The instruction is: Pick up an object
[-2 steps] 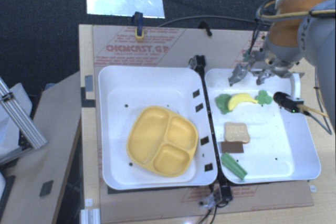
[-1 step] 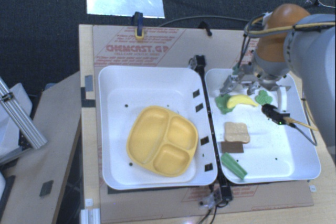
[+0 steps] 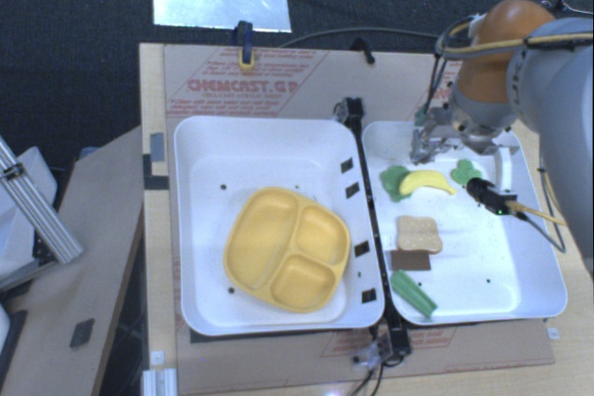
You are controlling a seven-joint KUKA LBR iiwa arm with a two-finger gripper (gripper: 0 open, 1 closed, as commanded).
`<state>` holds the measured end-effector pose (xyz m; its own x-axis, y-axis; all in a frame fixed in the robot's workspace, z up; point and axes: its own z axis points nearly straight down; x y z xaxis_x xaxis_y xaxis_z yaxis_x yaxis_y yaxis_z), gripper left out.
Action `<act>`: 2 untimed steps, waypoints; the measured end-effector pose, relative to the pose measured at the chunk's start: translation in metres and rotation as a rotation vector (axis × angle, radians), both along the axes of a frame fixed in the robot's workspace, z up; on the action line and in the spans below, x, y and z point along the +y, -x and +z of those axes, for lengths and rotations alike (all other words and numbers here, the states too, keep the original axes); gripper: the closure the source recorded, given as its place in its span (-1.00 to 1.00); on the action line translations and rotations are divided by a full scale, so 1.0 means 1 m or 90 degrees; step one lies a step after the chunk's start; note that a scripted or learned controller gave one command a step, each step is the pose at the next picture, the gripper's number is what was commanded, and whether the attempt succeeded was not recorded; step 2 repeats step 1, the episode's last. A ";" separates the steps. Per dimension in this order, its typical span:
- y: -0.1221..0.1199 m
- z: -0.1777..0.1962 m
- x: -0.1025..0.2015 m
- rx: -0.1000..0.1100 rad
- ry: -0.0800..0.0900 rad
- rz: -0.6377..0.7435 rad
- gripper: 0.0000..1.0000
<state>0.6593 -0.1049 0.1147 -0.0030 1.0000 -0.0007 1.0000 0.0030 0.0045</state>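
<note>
Yellow plastic toy banana (image 3: 428, 183), curved and smooth, is lying in the right white bin (image 3: 534, 292), toward its far end, touching a green leafy toy piece (image 3: 394, 179) on the side nearer the divider. Grey metal gripper (image 3: 425, 140) is hanging just beyond the banana, toward the far wall of that bin; whether its tool is set wide or narrow cannot be told from this slant. Nothing is showing between it and the bin floor. Other entries, all placed from the banana: a small green leafy piece (image 3: 464, 171) lying just on the arm's side; a tan toast-slice toy (image 3: 419, 234) sitting nearer the camera, with a brown flat square (image 3: 410, 260) touching its near edge; a green stick-shaped vegetable toy (image 3: 412, 293) lying nearer still, by the divider. A yellow three-compartment plastic tray (image 3: 288, 249) is resting well apart, in the left white bin (image 3: 209, 153). Handling judgement: the banana is probably light, rigid and somewhat slick, likely to roll or skid; taking it across the narrow middle of the curve is looking soundest.
</note>
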 end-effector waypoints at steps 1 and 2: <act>-0.006 0.045 -0.001 -0.001 0.000 0.000 1.00; -0.006 0.045 -0.001 -0.001 0.000 0.000 1.00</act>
